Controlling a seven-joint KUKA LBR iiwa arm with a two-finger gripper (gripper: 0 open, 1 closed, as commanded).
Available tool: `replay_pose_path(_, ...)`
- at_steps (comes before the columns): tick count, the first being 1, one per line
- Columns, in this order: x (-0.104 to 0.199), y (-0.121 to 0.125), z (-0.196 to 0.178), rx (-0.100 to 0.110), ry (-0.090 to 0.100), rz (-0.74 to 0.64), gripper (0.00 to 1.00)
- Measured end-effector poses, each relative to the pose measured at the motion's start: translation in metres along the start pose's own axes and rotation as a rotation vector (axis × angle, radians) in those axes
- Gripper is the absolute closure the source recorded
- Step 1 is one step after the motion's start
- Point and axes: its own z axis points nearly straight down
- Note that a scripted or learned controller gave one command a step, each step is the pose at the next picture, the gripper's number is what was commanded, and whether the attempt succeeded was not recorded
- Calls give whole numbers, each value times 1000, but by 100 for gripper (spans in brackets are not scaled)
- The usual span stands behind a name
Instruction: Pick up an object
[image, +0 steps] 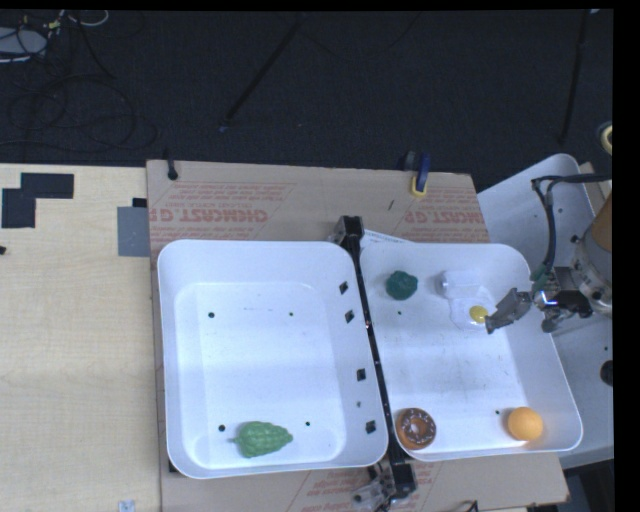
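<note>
Camera view shows your hand (523, 312) at the right bin's (455, 440) right side, fingers spread, gripping nothing. Just beside its tip lies a small yellow piece (478, 314) against a clear plastic item (462, 291). Expect the piece to be light and slippery; close across its middle. The orange ball (524, 424) would likely roll away.

A pale wooden bench (70, 330) is filling the frame's left and centre, carrying a brown printed cardboard sheet (300, 205), on which two shallow white plastic bins (172, 350) are sitting side by side.
</note>
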Motion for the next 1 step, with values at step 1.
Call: replay_pose_path(1,4,77,174,-1,0,-4,0)
